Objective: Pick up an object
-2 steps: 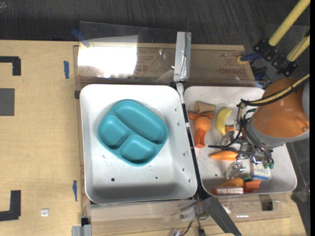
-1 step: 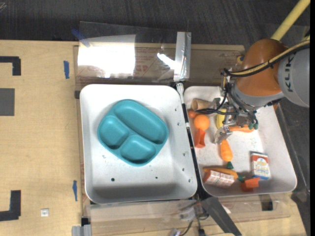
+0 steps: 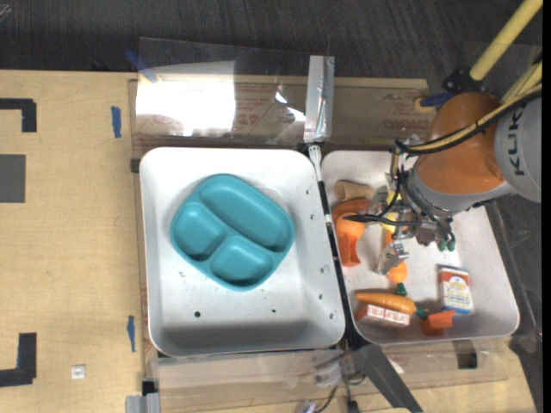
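Note:
My gripper [image 3: 393, 254] reaches down into the right bin [image 3: 499, 256], hanging from the grey arm with its orange band [image 3: 461, 149]. Just below the tip lies a small orange piece [image 3: 397, 274]; whether it touches the gripper I cannot tell. To the left stands an orange cup-like object [image 3: 348, 232], with a tan piece [image 3: 349, 188] behind it. Toward the front lie a carrot-shaped toy [image 3: 385, 301] on a red-and-white packet [image 3: 384, 316], a small carton [image 3: 455, 289] and a red-orange piece [image 3: 438, 319].
The left bin [image 3: 164, 299] holds a teal divided plate [image 3: 231, 230]. A raised wall [image 3: 325, 231] separates the two bins. Yellow cables [image 3: 508, 33] run along the arm at the upper right. The wooden bench [image 3: 60, 256] extends to the left.

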Motion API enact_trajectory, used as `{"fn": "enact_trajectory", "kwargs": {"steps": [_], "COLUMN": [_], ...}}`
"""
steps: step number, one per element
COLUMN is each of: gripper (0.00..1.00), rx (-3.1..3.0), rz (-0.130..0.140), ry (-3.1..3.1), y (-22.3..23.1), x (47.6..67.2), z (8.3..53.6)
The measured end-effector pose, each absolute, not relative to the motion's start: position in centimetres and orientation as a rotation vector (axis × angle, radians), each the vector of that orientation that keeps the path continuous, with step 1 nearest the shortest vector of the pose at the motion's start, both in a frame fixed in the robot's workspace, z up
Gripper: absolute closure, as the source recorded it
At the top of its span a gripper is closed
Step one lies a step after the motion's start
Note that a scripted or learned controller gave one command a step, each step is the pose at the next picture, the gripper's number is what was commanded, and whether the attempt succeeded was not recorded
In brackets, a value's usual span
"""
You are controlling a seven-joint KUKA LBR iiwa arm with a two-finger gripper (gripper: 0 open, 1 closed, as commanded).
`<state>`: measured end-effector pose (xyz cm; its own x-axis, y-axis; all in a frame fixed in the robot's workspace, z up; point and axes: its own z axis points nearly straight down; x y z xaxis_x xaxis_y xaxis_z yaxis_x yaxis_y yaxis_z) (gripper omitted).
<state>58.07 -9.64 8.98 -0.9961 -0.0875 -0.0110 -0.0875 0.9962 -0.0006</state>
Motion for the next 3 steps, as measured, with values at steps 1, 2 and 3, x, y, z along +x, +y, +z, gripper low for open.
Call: {"fn": "enact_trajectory", "kwargs": {"steps": [1,2,3], "gripper": [0.00,1.00,1.00], "rx": [-0.166,-0.167,-0.078], "rz": [-0.002,-0.006,-0.007], "ry": [3.126,3.111,3.121], "y": [-10.7,-10.6,-14.2], "x": [53.1,53.5,57.0], "z": [9.0,10.3,29.5]}}
